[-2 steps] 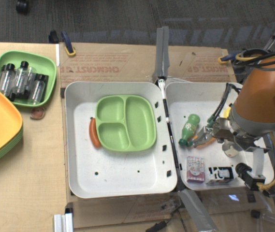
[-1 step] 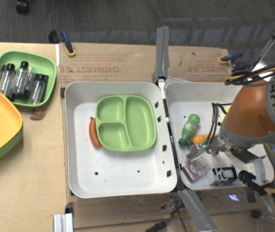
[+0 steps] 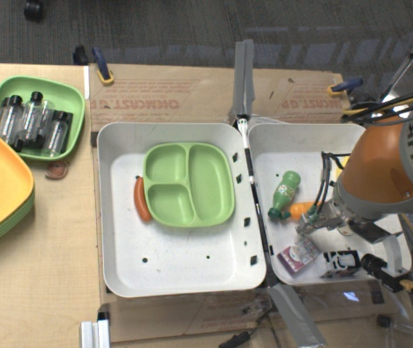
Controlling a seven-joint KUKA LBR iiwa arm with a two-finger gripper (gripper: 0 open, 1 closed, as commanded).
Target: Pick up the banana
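Banana (image 3: 303, 209), or what I take for it: a short orange-yellow piece in the right bin (image 3: 304, 130), lying just right of the green bottle (image 3: 284, 191) and touching its near end; only a stub of it shows, because the gripper (image 3: 312, 222) sits right over its right end. The arm (image 3: 380, 169) reaches in from the right and hangs low over the bin, wrist bent down toward that spot, which reads as a grasp attempt on the banana; whether the gripper is spread or closed, I cannot tell, as the wrist hides its tips; nothing shows it has a hold. A small packet (image 3: 297, 257) lies just near of the gripper, close enough to get nudged; the bottle crowds the banana from the left, so there's little room on that side, and an approach from the right makes sense. Over in the left bin (image 3: 119, 238), a green plate (image 3: 190, 185) with a reddish sausage-like piece (image 3: 142, 199) against its left rim; both well apart from the action.
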